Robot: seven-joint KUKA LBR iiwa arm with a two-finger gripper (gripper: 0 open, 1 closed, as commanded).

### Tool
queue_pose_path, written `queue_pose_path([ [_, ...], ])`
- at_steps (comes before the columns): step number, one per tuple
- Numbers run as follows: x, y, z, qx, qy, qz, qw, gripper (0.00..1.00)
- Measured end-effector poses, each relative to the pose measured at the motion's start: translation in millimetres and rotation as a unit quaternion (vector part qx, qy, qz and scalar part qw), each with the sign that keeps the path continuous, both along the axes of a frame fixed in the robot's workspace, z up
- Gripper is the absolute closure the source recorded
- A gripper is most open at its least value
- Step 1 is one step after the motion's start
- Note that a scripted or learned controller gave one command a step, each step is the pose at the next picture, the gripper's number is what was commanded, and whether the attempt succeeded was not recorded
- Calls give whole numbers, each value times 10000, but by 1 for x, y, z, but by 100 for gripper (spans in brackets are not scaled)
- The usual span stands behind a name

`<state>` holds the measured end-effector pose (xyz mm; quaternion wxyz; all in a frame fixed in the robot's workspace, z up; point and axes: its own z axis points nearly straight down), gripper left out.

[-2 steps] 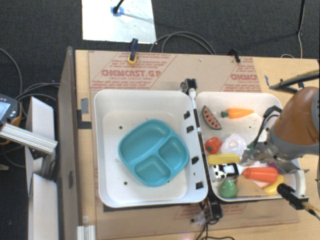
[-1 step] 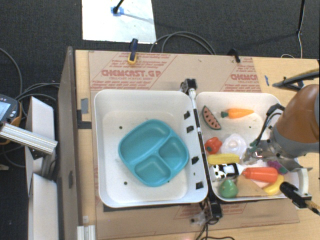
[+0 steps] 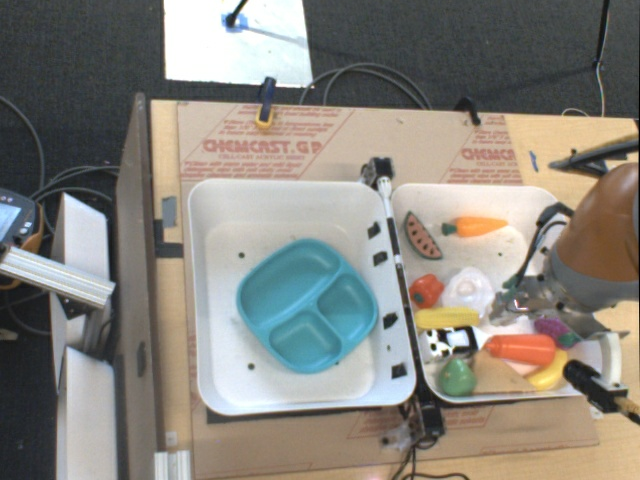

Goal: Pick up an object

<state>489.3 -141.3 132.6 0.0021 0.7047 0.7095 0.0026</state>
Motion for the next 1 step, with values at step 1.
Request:
queue_pose_path([
  [1, -1, 66, 54, 4, 4, 19, 10000, 100],
])
